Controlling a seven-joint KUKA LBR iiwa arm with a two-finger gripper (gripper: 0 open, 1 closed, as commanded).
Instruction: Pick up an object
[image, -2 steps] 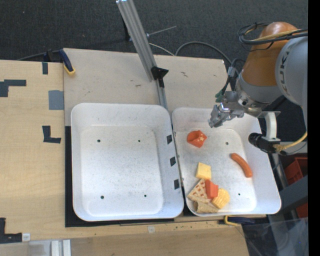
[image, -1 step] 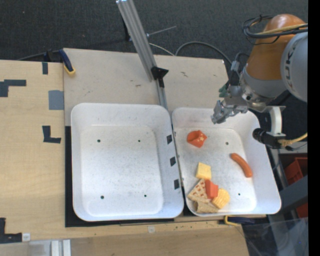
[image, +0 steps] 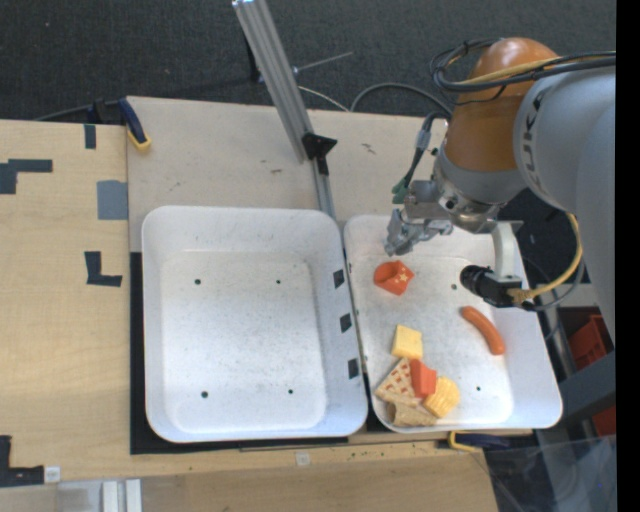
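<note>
red block (image: 393, 277) in the upper part of the right bin (image: 530, 395), just below the gripper (image: 401, 241), apart from it. jaw state impossible to tell. lower down, yellow block (image: 407, 342), waffle pieces (image: 397, 384), orange sausage (image: 483, 330). left bin (image: 240, 225) alongside.

Lighting: bright, even, overhead. Shadows: soft, faint, beneath arm (image: 540, 130) in right bin (image: 520, 400). Glare: mild sheen on left bin (image: 180, 225) rim. Focus: slightly soft throughout; grainy.
</note>
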